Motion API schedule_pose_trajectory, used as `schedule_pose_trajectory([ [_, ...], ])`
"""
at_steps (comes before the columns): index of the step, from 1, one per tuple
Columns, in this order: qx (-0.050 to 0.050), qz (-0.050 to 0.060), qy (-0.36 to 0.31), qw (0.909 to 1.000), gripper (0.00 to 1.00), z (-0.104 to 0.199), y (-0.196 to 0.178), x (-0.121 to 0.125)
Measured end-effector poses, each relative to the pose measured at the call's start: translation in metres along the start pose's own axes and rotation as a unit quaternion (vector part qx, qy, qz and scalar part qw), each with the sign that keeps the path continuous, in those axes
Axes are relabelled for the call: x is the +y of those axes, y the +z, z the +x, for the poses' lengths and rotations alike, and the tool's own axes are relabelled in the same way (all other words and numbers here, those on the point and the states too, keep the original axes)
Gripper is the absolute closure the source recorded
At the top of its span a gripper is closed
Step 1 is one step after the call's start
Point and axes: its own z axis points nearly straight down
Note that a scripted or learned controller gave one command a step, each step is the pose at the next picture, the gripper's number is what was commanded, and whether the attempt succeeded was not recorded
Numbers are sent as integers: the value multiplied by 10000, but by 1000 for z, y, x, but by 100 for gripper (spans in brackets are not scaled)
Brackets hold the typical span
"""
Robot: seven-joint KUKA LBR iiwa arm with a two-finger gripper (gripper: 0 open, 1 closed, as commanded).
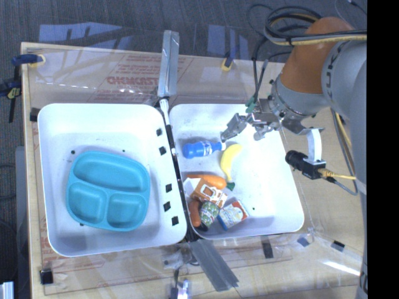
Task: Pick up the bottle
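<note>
In the right-hand bin (283, 195), the blue bottle (201, 148) lies on its side near the divider, a banana (229, 159) just beside its cap. It looks light, rigid and slick, so its mid-body seems best. The claw (240, 128) hovers spread and unladen above.

Robot lab: clamped bench (93, 73), cables (293, 23)

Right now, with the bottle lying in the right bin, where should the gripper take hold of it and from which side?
Probably across the middle of the blue bottle, coming straight down. It lies on its side, its long axis roughly left-right, so the fingers should straddle the round body front to back. Its cap end points toward the banana, leaving little room there. The gripper is just above and right of it.
</note>
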Motion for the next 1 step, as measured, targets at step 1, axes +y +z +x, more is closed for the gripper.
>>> schedule_pose_trajectory([
  [1, -1, -14, -1083, 9941, 0, 28, 128, 39],
])
